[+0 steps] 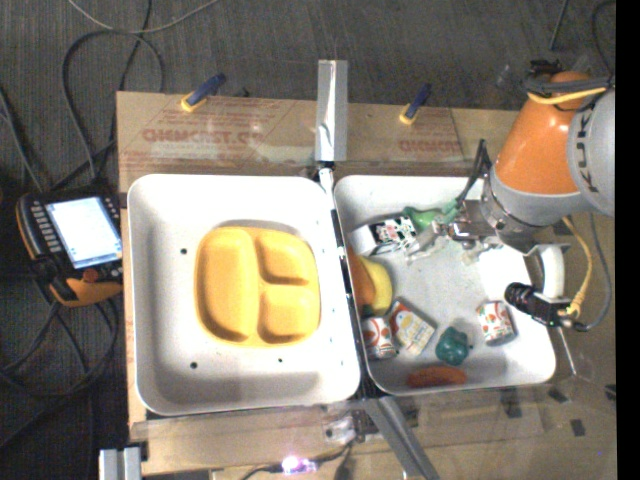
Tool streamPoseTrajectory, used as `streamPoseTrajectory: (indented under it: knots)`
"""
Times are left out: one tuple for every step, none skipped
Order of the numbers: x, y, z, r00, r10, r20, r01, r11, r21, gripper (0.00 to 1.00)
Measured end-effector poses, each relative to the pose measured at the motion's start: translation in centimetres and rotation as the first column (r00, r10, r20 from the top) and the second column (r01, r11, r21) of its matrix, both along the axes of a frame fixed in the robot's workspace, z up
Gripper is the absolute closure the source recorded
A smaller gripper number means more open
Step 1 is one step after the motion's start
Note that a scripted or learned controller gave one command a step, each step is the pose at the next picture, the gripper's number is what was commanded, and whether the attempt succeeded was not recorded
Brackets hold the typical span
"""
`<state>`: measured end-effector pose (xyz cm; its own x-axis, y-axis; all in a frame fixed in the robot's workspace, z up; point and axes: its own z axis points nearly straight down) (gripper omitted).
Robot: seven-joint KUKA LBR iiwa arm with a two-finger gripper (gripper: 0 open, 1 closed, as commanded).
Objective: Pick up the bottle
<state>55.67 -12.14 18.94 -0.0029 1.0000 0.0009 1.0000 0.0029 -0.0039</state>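
In the right bin [540, 363], nearest the camera, lies a red sausage-shaped toy [437, 376]. Just beyond it are a teal cup [452, 345], a small carton [412, 328] and two red-and-white cans, one [378, 336] on the left and one [495, 321] to the right. A yellow fruit [372, 280] rests against the left wall. Farther back, a black-and-white box [394, 232] lies beside the green bottle [432, 215], which is on its side in the far part of this bin. The end effector [462, 230] is low just right of the bottle; how wide it stands cannot be told, nor whether it touches the bottle. The arm [545, 163] reaches in from the far right, its orange band uppermost. The left bin [160, 298] holds a yellow divided tray [258, 281].
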Motion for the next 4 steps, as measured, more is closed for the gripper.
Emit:
streamPoseTrajectory:
  knots:
    - [4.3,-8.5,0.8,0.989,-0.145,0.001,0.145,0.989,-0.003,0.0]
    - [10.0,-7.9,-9.4,0.936,-0.351,0.005,0.351,0.936,0.0,0.0]
    - [10.0,-8.0,-8.6,0.937,-0.349,0.003,0.349,0.937,-0.007,1.0]
    - [9.9,-3.0,1.6,0.902,-0.431,0.003,0.431,0.902,-0.004,1.0]
